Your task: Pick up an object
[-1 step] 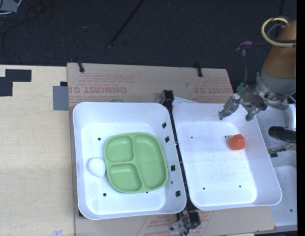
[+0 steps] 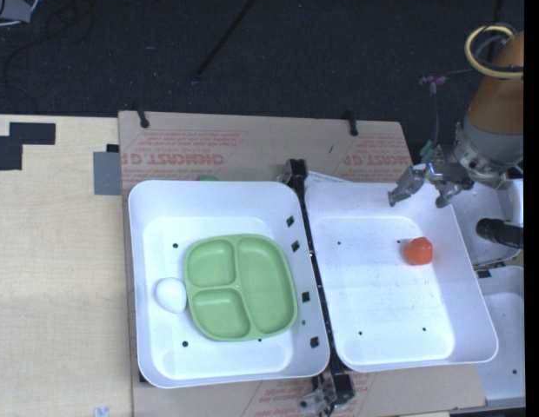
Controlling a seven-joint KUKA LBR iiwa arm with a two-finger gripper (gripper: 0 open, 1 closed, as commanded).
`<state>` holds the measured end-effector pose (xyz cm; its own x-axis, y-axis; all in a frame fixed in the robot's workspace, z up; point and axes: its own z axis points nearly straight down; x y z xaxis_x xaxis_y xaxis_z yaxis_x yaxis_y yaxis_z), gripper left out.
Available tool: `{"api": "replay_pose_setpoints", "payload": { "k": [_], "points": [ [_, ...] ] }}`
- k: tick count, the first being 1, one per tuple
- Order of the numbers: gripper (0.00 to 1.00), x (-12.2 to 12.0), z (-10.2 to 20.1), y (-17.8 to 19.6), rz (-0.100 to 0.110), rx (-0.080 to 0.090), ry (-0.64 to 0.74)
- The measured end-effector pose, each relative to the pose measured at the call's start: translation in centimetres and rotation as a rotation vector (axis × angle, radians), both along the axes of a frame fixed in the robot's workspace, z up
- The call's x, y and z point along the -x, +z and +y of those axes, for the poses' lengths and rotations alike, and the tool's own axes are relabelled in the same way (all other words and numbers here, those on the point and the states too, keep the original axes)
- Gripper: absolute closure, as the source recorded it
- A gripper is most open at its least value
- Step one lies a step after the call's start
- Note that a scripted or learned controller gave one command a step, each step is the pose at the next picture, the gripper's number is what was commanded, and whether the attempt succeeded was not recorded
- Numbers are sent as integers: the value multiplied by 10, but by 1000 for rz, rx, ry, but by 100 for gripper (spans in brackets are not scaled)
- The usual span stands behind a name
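Nearest the camera, the left bin holds a green divided plate with three compartments, lying flat, and a white egg-shaped object touching the plate's left edge. The right bin sits just beside it, the two meeting along a black clamped seam.

Farther back in the right bin, toward its right wall, lies a small orange-red ball, alone on the white floor and well apart from everything else. It looks the likeliest target, being the object closest to the arm.

Beyond the ball, over the far right corner of the right bin, hangs the gripper. Its two fingers are spread wide with nothing between them, and it stands above and apart from the ball.

By my reading the task is at the approach step: no grasp is made yet. The next move calls for bringing the gripper nearer and slightly right, centring it over the ball, then descending so the fingers straddle it before closing; a round object may roll from a glancing touch.

Farthest, the cardboard sheet under the bins bears red printing, upside down and too faint to read with confidence.
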<state>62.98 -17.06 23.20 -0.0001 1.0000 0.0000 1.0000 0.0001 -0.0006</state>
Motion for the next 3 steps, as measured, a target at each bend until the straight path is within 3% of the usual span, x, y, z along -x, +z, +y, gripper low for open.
{"api": "replay_pose_setpoints", "payload": {
  "k": [3],
  "points": [
    [0, 10, -1, -147, 5, -1, -1]
  ]
}}
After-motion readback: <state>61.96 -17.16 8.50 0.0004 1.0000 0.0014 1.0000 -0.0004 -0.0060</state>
